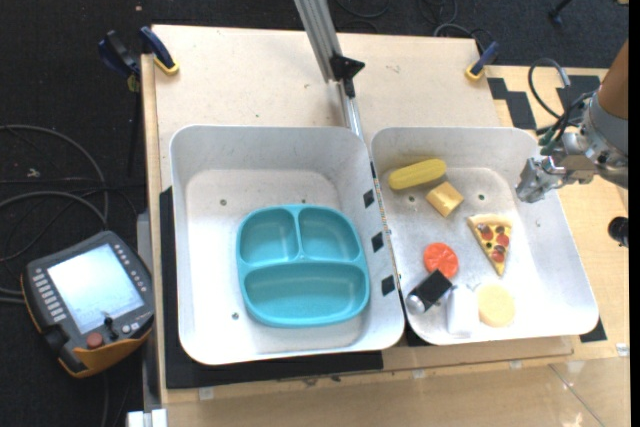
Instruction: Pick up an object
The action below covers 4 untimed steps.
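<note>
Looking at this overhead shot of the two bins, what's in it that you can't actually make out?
- The tool, camera view: too small and blurred against the right bin's rim to read its state.
- The arm: cut off by the right edge.
- The white object beside the black block: blends into the white bin floor, so its shape is unclear.
- The pendant screen: washed out by glare.

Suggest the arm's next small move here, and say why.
Probably move the gripper inward over the right bin toward the pizza slice. The gripper sits at the bin's right rim with nothing between its fingers, and the slice is the nearest item, lying flat and apart from the others.
</note>
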Motion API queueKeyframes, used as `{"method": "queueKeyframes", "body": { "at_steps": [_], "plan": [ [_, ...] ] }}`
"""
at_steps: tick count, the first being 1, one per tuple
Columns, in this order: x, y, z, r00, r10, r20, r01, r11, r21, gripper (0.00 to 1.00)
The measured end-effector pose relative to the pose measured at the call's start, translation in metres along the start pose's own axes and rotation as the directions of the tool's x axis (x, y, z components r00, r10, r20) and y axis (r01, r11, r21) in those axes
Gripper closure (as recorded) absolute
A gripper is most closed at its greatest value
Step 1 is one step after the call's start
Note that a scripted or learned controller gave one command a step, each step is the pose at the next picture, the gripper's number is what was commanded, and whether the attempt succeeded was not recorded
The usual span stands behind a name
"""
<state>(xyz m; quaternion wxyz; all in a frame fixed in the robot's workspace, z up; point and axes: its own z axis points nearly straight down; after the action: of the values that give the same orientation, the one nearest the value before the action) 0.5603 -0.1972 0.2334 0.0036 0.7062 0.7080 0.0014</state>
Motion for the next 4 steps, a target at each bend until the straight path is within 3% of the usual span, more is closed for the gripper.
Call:
{"method": "queueKeyframes", "body": {
  "at_steps": [1, 4],
  "plan": [
    [0.000, 0.002, -0.035, 1.000, -0.001, -0.001, 0.001, 1.000, 0.002, 1.00],
    [0.144, -0.007, -0.020, 1.000, -0.006, -0.005, 0.006, 1.000, 0.008, 1.00]
  ]
}}
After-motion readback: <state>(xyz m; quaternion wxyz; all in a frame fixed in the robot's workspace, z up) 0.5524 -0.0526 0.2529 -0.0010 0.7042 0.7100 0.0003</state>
